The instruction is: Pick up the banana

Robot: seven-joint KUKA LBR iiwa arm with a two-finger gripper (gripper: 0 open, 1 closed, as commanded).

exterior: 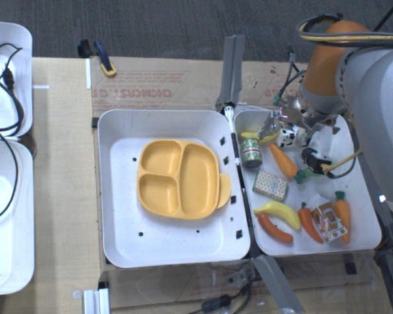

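Banana (pixel 279 212) lies in the right bin (pixel 363 182), just in front of the cracker (pixel 270 184). Gripper (pixel 283 124) is at the bin's far end.

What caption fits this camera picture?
Robot gripper hovers at the right bin's far corner; the banana lies near its front.

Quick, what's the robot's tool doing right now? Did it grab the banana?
Tool: up at the far end of the right bin; open or shut cannot be told. The banana lies apart from it, near the front of that bin, not grabbed.
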